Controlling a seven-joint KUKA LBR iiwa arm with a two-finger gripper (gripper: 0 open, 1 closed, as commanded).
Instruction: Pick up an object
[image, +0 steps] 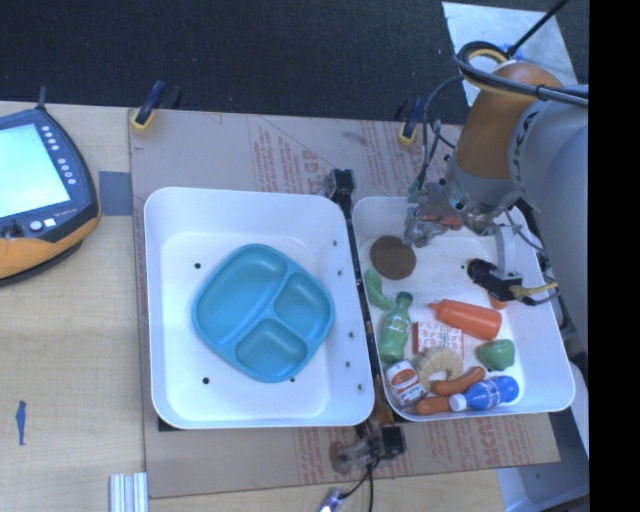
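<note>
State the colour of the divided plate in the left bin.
Light blue; the divided plate shows plainly in the camera view.

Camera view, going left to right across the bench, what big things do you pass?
Orange-edged tablet → left bin with the blue divided plate → right bin of toy food → grey arm.

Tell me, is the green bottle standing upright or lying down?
Lying down. The green bottle lies flat on the right bin floor, its cap pointing toward the brown disc.

The claw (425, 226) is too small and dark to show its finger spacing, the arm (520, 130) hides the right bin's (560, 385) far corner, and the orange pendant (40, 200) is cropped left.
</note>
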